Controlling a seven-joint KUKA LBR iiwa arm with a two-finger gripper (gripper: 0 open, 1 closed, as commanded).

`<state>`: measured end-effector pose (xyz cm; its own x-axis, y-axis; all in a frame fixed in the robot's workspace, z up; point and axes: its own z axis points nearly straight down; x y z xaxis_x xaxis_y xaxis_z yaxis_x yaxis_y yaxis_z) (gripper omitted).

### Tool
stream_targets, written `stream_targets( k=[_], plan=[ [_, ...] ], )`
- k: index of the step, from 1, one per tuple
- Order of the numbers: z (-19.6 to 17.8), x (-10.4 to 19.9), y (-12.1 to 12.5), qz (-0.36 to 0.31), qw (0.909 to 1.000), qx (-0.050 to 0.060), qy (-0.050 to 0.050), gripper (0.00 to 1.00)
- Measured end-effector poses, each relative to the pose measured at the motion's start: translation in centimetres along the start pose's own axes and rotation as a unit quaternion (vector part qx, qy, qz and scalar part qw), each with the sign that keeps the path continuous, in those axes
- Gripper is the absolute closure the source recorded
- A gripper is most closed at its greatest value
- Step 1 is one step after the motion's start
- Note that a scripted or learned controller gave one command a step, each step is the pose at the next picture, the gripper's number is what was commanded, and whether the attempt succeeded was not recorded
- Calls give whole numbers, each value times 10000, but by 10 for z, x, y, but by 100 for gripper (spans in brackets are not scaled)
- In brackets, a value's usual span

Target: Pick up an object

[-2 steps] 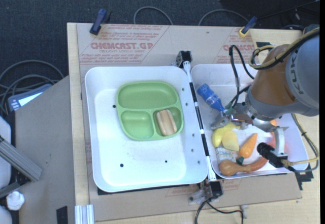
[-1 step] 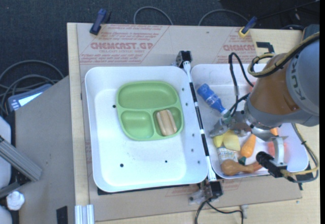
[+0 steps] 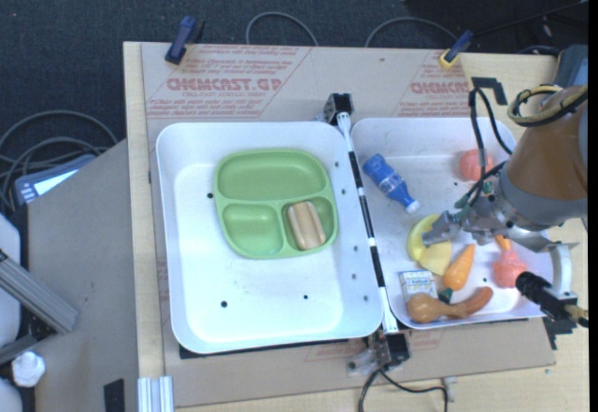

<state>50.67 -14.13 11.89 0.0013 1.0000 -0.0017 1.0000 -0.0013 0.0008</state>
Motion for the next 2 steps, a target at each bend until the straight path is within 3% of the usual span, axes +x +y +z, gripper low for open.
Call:
stream_targets(
  k=[1,2],
  plan=[
    [34,-29,-27,-1,10000,-3,2,0],
    [24,-28,-27,4,10000,-17,3,100]
  ],
)
